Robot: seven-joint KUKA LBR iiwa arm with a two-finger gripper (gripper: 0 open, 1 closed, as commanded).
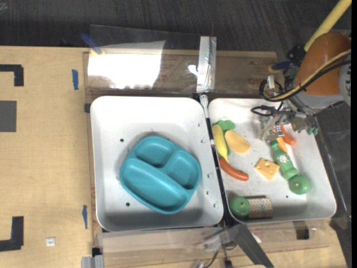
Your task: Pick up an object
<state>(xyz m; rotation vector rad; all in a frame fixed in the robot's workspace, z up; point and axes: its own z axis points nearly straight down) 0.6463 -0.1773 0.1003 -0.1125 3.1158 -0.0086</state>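
Observation:
The right bin [321,201] holds several toy foods. Along its left side lie a yellow banana [221,142], a yellow-orange slice [240,144] and a red sausage [233,171]. A cheese wedge [267,168] sits mid-bin. A green pod [285,161] and a green ball [299,185] lie to the right. My gripper [271,129] hangs low over the bin's far right part, just up-left of a small orange piece [286,140]. Nothing shows as held by it.
A teal divided plate [162,173] lies in the left bin [106,116]. A green round fruit [240,206] and a brown speckled block [260,206] rest at the right bin's near wall. A metal divider [206,66] and cables [279,91] stand behind the bins.

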